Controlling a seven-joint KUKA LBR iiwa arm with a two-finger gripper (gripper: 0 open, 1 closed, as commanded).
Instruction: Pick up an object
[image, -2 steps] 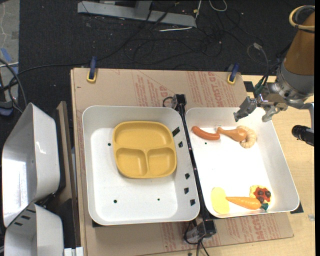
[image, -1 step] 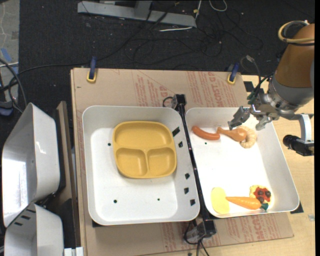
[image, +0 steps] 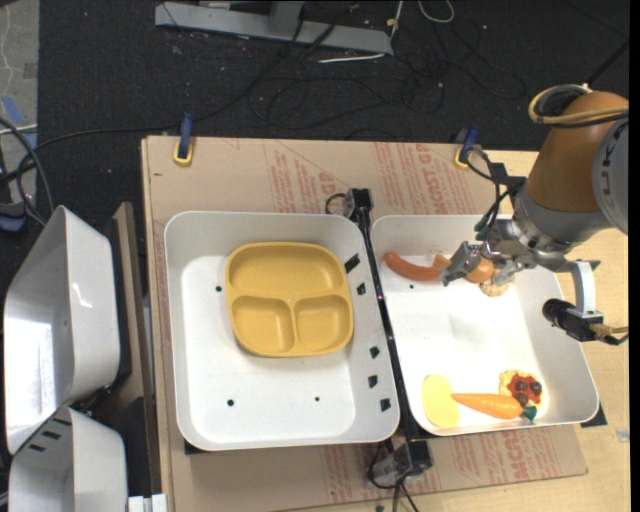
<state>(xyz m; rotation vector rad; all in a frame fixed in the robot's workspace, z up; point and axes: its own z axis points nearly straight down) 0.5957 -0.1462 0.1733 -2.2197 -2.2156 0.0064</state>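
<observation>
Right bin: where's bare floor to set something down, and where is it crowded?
The right bin has a bare patch across its middle, between the orange sausage by the gripper at the far edge and the near-edge cluster: yellow piece, carrot, pizza toy. Those two ends are crowded. In the left bin, free floor rings the yellow divided plate, widest nearside.

Fixed overhead slant over both bins (image: 190, 330)

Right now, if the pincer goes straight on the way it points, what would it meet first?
The pincer points toward the left in the camera view, low over the right bin. The first thing in that line looks to be the orange sausage-shaped toy, just ahead of it. Depth is unclear, so it might pass above.
</observation>
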